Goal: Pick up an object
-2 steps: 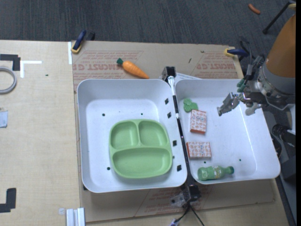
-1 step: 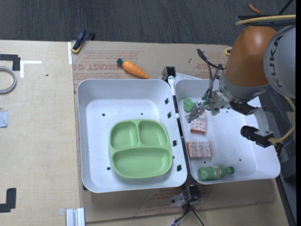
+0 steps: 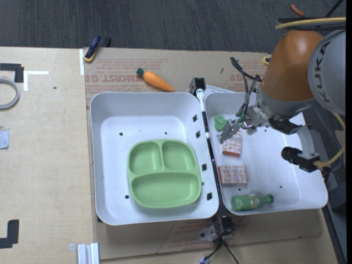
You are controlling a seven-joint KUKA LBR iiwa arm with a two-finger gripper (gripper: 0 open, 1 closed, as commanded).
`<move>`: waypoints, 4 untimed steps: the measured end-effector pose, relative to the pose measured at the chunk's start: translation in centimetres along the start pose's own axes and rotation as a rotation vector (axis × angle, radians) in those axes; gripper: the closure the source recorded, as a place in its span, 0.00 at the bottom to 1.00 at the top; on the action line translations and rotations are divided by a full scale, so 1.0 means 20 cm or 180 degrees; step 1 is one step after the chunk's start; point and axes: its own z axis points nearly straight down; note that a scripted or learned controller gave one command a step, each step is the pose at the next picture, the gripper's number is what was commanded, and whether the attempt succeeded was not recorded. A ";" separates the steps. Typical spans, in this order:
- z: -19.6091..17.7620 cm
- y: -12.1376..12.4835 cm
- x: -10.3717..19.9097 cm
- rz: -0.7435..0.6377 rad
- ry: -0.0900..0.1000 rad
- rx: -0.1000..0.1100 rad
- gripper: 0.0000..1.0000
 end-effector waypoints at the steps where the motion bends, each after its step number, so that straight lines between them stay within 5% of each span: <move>1: 0.50 -0.03 -0.31 -0.0745 0.0000 -0.0002 0.00; 2: 0.00 0.14 -0.07 -0.1005 -0.0004 -0.0006 0.00; 3: 0.00 0.11 0.17 -0.1777 -0.0003 -0.0004 0.00; 4: 0.00 -0.18 0.29 -0.2477 -0.0002 -0.0004 0.00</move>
